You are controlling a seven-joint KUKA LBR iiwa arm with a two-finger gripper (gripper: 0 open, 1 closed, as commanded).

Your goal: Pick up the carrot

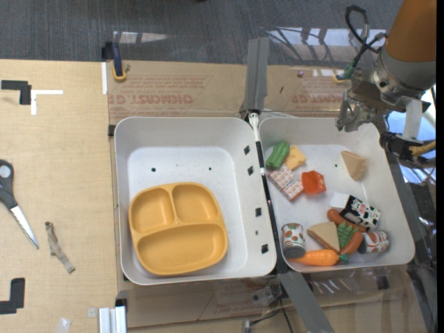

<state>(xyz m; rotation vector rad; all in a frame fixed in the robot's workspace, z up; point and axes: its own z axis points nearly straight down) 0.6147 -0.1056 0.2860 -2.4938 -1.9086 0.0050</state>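
Gripper (355, 116) above right bin's (399, 207) far edge; finger spacing cannot be determined.

Nothing visible between the jaws. The carrot (319, 258) lies well apart from them, at the bin's near wall, beside a small can (293, 237).

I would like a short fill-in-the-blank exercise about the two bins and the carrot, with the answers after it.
1. The carrot lies in the ____ bin of the camera view.
2. The yellow plate has ____ compartments.
3. The end effector is above the ____ edge of the right bin.
4. The can stands just ____ the carrot.

Answers: right; three; far; left of
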